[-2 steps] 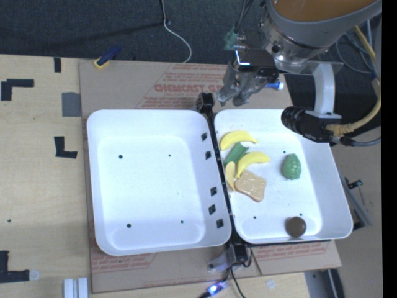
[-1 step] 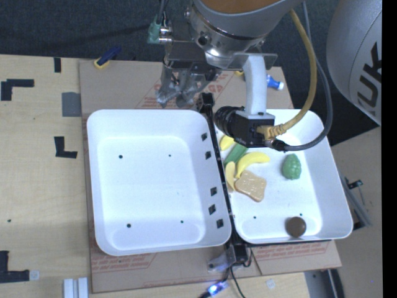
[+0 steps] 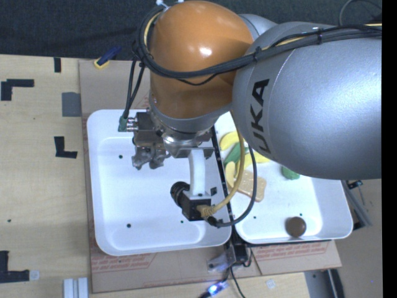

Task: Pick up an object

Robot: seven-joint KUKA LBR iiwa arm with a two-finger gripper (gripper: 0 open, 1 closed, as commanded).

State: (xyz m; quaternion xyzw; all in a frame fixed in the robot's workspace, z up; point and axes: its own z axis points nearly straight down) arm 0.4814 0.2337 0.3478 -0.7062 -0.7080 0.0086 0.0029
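Observation:
My gripper (image 3: 149,159) hangs low over the far half of the left white bin (image 3: 124,228), under the big orange wrist band. I see nothing held at its tip. In the right bin (image 3: 329,225) lie a yellow object (image 3: 231,143), a green piece (image 3: 289,174), a flat tan piece (image 3: 253,186) and a brown ball (image 3: 296,226). The arm hides much of the right bin's far side.
Both bins rest on a cardboard sheet (image 3: 105,85) on the wooden bench. Black tape marks (image 3: 62,149) lie on the bench to the left. The grey arm body covers the upper right of the view.

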